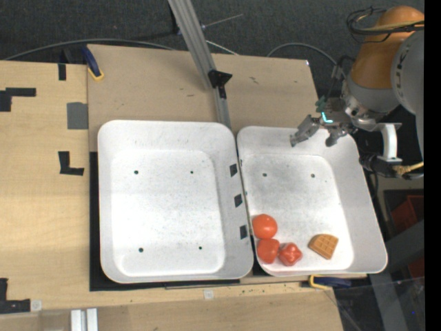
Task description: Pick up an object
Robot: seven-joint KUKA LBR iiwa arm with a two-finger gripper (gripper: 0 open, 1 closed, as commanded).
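Left bin (165, 198): white, shallow, nothing in it.
Right bin (344, 185): white, shallow; all contents lie in its near part.
Arm (382, 54): grey with orange band, over the far right corner of the right bin.
Gripper (318, 131): above the bin's far rim, fingers spread apart, nothing between them.
Tomato (264, 226): round, orange-red, near left corner.
Two red pieces (279, 252): touching, just nearer than the tomato.
Waffle (324, 245): tan, right of the red pieces.
Bearing: every object lies well nearward of the gripper; the waffle most directly, the tomato nearward and left.
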